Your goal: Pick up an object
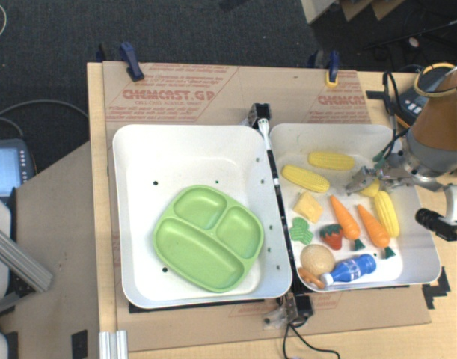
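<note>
Camera view: two white bins side by side on the bench. Left bin [131, 200] has a green divided plate [208, 237] lying flat, toward its near side. Right bin [415, 264] holds toy food: two corn cobs [305, 178] [331, 160] near the far-left part, a third corn cob [386, 212] on the right, cheese wedge [310, 207], two carrots [344, 217] [373, 226] side by side in the middle, a green broccoli-like piece [301, 234], small red piece [332, 236], round tan ball [316, 259] and a blue bottle [353, 269] lying at the near edge. Arm comes in from the right, orange band above the wrist. Gripper [365, 179] is low over the right bin's far-right part, just beside the third corn cob's far end. Fingers open or closed: cannot tell, tips too small and dark. Nothing seen between them.
</note>
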Tool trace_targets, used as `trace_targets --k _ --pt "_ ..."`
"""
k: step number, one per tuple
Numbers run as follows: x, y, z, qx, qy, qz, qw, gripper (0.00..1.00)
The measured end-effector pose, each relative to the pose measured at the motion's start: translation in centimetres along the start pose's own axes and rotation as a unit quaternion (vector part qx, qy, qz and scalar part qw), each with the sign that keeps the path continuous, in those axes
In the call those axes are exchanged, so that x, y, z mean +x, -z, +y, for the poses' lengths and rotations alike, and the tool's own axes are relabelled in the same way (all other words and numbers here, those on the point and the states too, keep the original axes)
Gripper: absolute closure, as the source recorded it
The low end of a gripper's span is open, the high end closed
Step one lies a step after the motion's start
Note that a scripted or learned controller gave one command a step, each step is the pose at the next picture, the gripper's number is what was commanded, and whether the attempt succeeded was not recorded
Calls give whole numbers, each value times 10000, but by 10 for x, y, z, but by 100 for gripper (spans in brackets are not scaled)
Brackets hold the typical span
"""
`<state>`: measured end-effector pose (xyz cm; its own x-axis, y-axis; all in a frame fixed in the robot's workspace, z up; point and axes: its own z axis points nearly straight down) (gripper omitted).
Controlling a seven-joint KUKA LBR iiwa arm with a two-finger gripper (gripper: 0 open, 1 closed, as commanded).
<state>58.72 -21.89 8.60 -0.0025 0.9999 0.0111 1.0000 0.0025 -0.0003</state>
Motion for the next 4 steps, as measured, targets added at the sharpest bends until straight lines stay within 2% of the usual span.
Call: trace_targets --k 1,2,3,4 --pt "-3 9 1 -10 -3 -45 10000 100" --pt "40 -2 49 -25 15 -60 10000 100" --pt "110 27 45 2 16 -42 10000 100" --pt "168 101 -56 17 6 -31 10000 100"
